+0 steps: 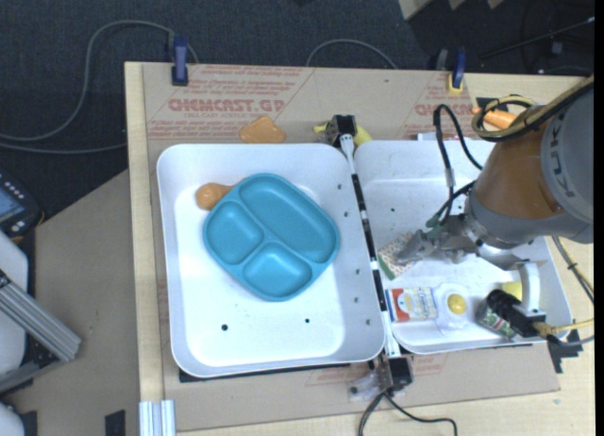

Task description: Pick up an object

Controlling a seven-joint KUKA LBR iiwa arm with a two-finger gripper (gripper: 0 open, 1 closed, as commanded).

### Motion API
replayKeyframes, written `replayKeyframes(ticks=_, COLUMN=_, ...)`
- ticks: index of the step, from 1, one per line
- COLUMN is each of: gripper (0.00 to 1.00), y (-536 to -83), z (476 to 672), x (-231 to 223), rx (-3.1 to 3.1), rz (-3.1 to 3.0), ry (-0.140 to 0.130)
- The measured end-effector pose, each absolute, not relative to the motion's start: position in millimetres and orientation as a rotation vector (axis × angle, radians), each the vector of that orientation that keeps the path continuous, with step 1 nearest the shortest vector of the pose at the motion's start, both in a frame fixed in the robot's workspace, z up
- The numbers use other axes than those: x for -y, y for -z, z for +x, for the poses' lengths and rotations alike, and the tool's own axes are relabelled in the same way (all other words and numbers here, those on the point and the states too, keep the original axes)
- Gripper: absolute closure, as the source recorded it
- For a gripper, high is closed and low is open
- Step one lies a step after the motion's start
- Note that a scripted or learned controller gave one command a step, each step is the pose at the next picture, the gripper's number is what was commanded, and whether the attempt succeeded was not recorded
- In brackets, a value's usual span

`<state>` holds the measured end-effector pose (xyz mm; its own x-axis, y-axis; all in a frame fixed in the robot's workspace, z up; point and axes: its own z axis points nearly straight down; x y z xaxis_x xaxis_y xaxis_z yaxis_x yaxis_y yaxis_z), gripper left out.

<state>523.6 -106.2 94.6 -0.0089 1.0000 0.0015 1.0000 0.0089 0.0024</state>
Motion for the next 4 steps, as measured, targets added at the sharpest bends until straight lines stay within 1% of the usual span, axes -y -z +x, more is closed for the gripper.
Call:
replayKeyframes(ticks=1, gripper=0.00, y=-116, z=598.3, x=198, rx=-2.210, rz=2.215, ry=-0.003)
replayKeyframes(ticks=2, gripper=0.00, y=-159, z=479.2, x=208, rx=-2.215, rz=2.233, ry=0.004)
replayKeyframes(ticks=3, gripper=0.00, y=-175, z=553.7, x=185, rx=-2.223, rz=2.209, ry=-0.006)
replayKeyframes(ticks=4, gripper=0.00, y=-82, z=564.8, x=92, rx=-2.229, rz=2.215, ry=-0.004)
